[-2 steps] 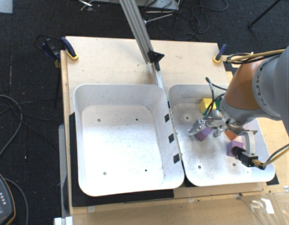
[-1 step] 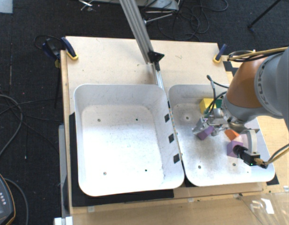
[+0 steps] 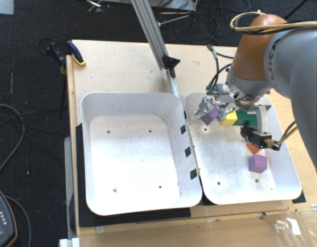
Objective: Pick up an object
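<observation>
A small purple block (image 3: 210,114) sits right at the tip of the gripper (image 3: 209,112), in the upper left part of the right-hand white bin (image 3: 282,189). From here the block looks to be at the tool's end, perhaps pinched, perhaps only touched; I cannot tell whether the tool is clenched on it or released, since the wrist hides the working parts. I also cannot say whether the block is lifted off the bin floor or resting on it.

Just to its right lie a yellow block (image 3: 229,119) and a green block (image 3: 246,117), close together and partly under the grey arm with its orange band (image 3: 253,45). Lower down the bin an orange piece (image 3: 252,147) peeks out beside a black part of the arm's fittings, and a second purple cube (image 3: 258,163) sits alone on the floor, apart from the rest.

The left-hand white bin (image 3: 97,138) lies alongside, its rim meeting the other's down the middle.

As I judge it, the task is at the grasping stage: the arm is down among the objects and set on the purple block, but a secure hold is not shown. Left to do is a clear lift with the block visibly carried.
</observation>
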